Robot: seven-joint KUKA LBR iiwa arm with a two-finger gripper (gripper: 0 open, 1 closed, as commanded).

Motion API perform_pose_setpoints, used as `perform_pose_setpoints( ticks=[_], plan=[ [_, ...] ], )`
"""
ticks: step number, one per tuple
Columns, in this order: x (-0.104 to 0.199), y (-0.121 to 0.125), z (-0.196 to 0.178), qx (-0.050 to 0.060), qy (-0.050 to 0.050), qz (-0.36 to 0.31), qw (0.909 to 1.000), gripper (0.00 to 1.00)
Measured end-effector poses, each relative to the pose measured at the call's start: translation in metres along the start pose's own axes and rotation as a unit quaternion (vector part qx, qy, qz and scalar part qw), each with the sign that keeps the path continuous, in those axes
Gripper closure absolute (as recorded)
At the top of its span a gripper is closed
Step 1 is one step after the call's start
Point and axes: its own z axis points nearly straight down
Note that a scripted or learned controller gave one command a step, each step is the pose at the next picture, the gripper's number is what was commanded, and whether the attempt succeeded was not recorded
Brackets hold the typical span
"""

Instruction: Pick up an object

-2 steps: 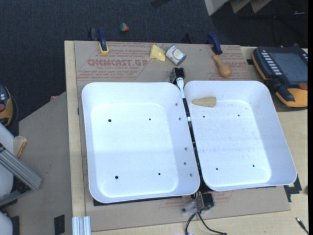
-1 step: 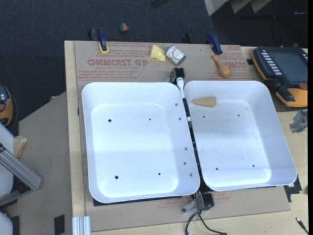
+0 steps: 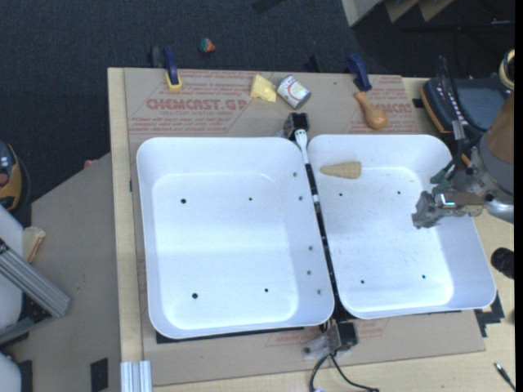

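Note:
A tan cone-shaped object (image 3: 341,170) lies in the right bin (image 3: 458,292), near its far left corner. My gripper (image 3: 427,213) hangs over the right side of that bin, well to the right of the cone and a little nearer the front. Nothing shows between its fingers.
The left bin (image 3: 163,243) sits beside the right one. Behind the bins on the board lie a yellow wedge (image 3: 263,90), a small white can (image 3: 293,91) and a tan pear-shaped piece (image 3: 372,113). Blue clamps (image 3: 171,68) hold the board's far edge.

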Motion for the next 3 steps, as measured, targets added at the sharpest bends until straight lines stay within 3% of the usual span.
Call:
perform_pose_setpoints(
  ticks=[1,2,3],
  plan=[
    [-0.087,-0.001,-0.079,-0.008,-0.007,0.009,0.9999,1.0],
    [-0.016,-0.001,0.015,0.001,0.0,0.003,1.0,1.0],
    [-0.09,-0.001,-0.055,-0.007,-0.006,0.008,0.9999,1.0]
  ],
)
